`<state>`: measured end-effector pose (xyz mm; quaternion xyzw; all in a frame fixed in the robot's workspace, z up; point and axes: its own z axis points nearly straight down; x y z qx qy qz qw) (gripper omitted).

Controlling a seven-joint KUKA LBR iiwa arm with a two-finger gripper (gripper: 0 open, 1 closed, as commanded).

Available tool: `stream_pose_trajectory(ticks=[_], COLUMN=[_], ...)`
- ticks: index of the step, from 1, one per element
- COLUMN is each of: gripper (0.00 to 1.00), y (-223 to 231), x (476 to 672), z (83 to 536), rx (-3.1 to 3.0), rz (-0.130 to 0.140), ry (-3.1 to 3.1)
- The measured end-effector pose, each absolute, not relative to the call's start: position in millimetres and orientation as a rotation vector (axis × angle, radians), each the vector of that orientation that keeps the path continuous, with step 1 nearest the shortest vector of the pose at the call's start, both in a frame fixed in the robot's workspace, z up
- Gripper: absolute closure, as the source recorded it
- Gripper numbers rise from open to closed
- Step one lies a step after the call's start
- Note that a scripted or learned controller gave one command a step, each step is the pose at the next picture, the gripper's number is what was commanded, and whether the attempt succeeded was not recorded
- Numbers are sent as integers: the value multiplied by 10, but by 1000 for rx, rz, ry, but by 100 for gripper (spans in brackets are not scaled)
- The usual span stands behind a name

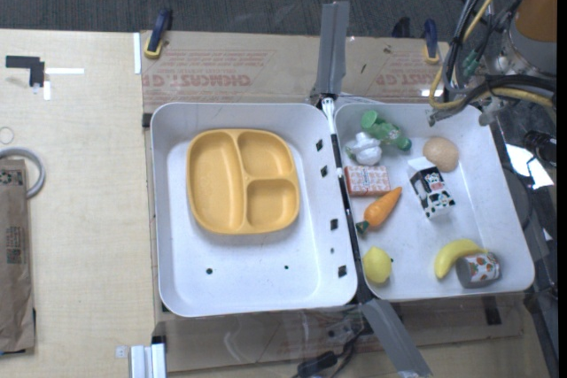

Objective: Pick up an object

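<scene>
The right bin (496, 190) holds several small objects. A green toy (383, 128) and a white one (364, 150) lie at its far left. A beige egg-shaped piece (441, 153) sits near the back, with a black-and-white milk carton (432, 192) in front of it. A pink packet (366, 181), an orange carrot (383, 208) and a yellow lemon (377, 265) line the left side. A banana (454, 258) and a small grey can (478, 269) rest near the front right corner. The arm (542, 0), with its orange band and cables, stands above the bin's far right corner.
The left bin (177, 279) carries a yellow divided plate (244, 181). A grey divider bar (333, 49) rises between the bins at the back. A brown paper bag (13, 243) lies on the bench at far left. Blue clamps (159, 31) hold the cardboard behind the bins.
</scene>
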<state>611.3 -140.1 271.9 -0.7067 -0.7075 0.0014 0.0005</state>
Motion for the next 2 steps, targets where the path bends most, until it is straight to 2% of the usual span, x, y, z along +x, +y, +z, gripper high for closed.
stream_pose_trajectory(ticks=[1, 2], gripper=[0, 0], y=[-1661, -1993], x=[5759, 5873], z=[1813, 1785], rx=[-2432, -1806], rz=[4, 1], ry=[-1987, -2573])
